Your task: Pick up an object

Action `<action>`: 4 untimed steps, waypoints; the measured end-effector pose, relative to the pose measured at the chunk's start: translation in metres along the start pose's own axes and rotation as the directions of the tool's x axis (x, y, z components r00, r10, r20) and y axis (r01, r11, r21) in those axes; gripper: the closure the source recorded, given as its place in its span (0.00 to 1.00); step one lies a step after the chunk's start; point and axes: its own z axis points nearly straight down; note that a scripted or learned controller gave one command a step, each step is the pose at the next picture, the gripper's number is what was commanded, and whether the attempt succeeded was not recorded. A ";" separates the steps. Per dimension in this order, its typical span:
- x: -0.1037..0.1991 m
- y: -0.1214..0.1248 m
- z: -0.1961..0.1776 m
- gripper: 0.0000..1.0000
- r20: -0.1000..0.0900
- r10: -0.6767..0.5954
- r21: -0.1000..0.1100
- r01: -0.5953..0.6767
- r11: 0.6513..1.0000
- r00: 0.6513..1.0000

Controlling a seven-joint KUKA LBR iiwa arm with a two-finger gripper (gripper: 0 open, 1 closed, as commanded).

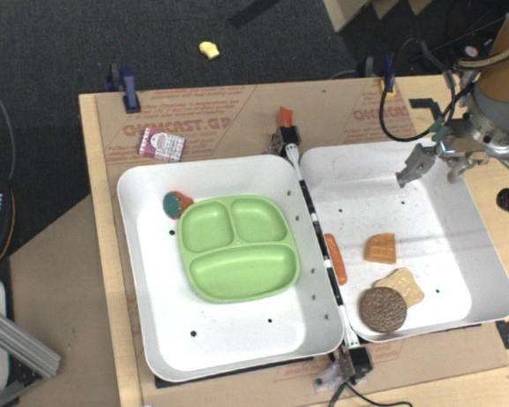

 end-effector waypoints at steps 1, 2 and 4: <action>0.044 -0.014 0.108 0.00 -0.004 -0.004 0.010 0.004 1.000 1.000; 0.044 -0.031 0.145 0.00 -0.001 0.001 0.004 -0.001 1.000 1.000; 0.043 -0.029 0.133 0.00 0.001 0.002 -0.003 -0.002 1.000 1.000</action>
